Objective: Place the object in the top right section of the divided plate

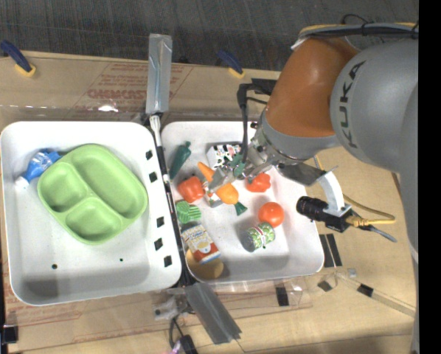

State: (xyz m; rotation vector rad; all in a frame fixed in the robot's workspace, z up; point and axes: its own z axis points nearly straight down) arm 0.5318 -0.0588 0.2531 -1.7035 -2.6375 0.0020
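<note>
Fingers [224,185] sat amid glossy plastic food, state unclear; the smooth green divided plate [93,191] lay apart.

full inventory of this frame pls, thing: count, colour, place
bins: 2, white, side by side on bench
plate: 1, green, divided, left bin
blue item: 1, left bin, at plate's upper left edge
toy foods: about ten, mostly orange, red, green, right bin
can: 1, green label, right bin, on its side
clamps: 2, blue, bench top edge
arm: 1, grey, orange band
gripper: 1, low over the foods
</note>
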